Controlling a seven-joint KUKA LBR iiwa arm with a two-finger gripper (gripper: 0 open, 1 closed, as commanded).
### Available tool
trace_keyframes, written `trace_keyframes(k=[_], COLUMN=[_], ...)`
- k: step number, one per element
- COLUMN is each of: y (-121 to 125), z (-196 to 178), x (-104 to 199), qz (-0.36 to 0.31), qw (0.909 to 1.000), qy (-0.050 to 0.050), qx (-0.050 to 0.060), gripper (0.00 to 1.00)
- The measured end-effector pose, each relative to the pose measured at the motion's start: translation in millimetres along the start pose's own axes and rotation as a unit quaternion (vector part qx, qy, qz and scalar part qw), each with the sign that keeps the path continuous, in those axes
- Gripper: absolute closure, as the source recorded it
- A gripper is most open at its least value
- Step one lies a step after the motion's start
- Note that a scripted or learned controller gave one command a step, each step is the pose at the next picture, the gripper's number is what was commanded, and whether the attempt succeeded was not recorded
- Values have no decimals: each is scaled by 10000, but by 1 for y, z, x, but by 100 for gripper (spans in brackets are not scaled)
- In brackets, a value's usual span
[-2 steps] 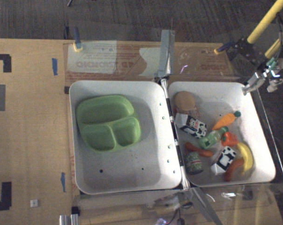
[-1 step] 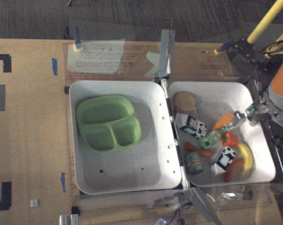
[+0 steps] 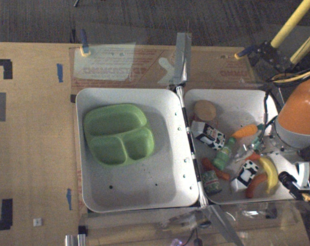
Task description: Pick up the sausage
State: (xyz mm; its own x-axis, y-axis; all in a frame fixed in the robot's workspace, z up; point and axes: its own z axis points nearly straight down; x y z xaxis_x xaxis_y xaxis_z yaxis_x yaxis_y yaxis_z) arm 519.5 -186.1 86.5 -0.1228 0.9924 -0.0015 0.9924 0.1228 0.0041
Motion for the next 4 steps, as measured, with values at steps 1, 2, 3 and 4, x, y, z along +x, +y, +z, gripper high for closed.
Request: trace_keyframes(k=[1, 2, 3, 4], y=[2, 7, 8, 8], z=[-12, -4, -14, -23], x=[-2, 42, 42, 42], qz=[14, 757, 760, 762], qw=[10000, 9971, 9971, 9971], qy=[-16, -21, -23, -25], qx=[-38, -44, -52, -60], gripper=[100, 100, 100, 100])
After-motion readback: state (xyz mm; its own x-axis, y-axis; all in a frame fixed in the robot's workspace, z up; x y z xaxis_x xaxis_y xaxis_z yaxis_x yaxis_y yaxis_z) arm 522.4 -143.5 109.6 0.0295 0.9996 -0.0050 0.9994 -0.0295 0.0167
